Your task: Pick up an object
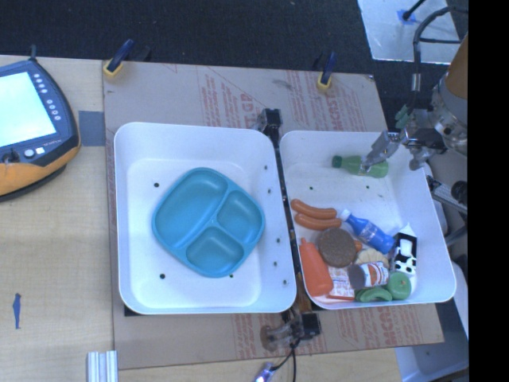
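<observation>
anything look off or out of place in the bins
Mildly. The blue divided plate sits skewed in the left bin, and the toy food is heaped in the right bin's near corner, with the green bottle apart beside the gripper. No spills.

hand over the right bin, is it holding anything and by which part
Cannot be told. The hand sits at the green bottle in the right bin, touching near its far end, but a grip isn't clear.

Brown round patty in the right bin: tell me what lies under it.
The brown patty overlaps an orange carrot-like toy at its left and a flat printed packet below it. Whatever lies directly beneath its centre is covered.
</observation>
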Controlling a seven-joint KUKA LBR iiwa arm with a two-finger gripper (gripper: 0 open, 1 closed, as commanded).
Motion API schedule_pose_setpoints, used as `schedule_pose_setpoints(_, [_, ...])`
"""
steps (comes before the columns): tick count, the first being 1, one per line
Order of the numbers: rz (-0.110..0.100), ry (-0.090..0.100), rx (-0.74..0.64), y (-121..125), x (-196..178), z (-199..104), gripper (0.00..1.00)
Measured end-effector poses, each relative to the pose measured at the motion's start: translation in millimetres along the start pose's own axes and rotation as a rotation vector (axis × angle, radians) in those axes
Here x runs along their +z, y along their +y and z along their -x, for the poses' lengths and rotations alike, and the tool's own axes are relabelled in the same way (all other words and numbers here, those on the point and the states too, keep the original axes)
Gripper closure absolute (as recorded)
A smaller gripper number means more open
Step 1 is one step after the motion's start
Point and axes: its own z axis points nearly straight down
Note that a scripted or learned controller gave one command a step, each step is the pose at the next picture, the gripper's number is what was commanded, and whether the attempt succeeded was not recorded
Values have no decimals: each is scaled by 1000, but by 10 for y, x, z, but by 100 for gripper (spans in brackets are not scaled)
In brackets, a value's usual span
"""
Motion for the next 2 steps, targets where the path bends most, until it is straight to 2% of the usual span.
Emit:
schedule_pose_setpoints(1, [-2,-1,0,-223,1309,764,0])
schedule_pose_setpoints(2, [0,0,-3,506,1834,-165,0])
